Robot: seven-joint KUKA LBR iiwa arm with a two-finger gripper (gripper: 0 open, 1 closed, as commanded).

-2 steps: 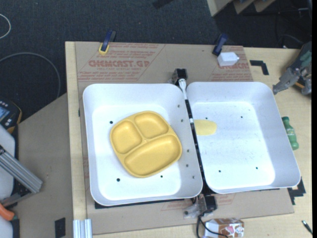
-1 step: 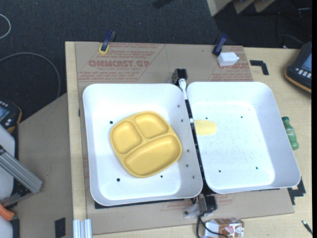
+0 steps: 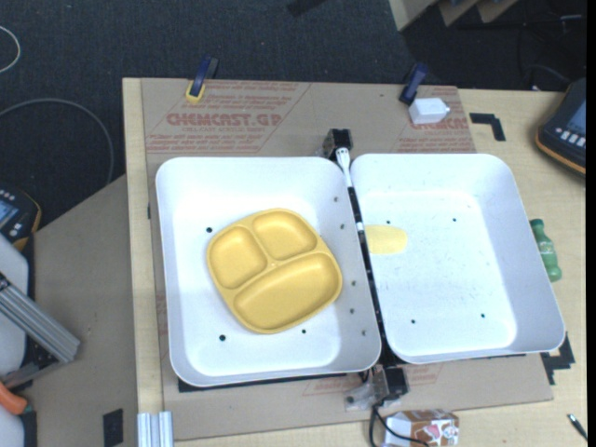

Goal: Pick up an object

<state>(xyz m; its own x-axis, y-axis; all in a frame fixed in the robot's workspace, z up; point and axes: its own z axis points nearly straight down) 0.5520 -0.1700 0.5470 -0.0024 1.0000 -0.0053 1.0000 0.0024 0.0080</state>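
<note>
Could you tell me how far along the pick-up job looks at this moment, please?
Nothing looks done yet. The yellow divided plate lies flat on the floor of the left bin, and a small pale yellow piece rests in the right bin near the shared edge. Nothing is in hand: both things sit on the bin floors, unlifted. The whole pick remains: reach in, close on one object and lift it.

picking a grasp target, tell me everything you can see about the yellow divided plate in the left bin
The yellow divided plate looks like smooth matte plastic, rounded at the corners, with three compartments: two small ones at the far side and one large one nearer the camera. It lies flat, right side up and turned at a slant, near the middle of the left bin. Its compartments hold nothing, and only the bin floor touches it.
</note>
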